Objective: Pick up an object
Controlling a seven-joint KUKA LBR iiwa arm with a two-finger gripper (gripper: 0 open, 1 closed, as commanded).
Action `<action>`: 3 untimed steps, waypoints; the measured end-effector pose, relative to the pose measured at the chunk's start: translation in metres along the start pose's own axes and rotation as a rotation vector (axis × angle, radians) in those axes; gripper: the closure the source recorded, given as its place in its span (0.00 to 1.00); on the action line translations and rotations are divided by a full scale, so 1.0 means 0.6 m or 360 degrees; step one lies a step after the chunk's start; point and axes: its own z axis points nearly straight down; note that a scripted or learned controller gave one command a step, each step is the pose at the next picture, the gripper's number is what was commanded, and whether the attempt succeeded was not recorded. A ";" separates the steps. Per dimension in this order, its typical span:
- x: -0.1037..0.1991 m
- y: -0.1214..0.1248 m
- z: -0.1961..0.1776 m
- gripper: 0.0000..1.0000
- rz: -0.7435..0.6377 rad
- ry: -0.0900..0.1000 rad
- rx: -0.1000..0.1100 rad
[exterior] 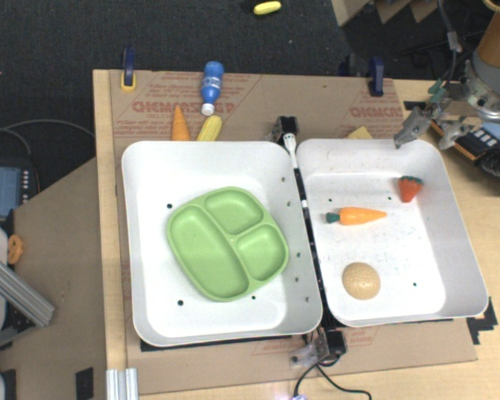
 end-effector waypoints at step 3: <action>0.146 0.038 0.263 0.00 -0.0005 -0.0001 -0.0010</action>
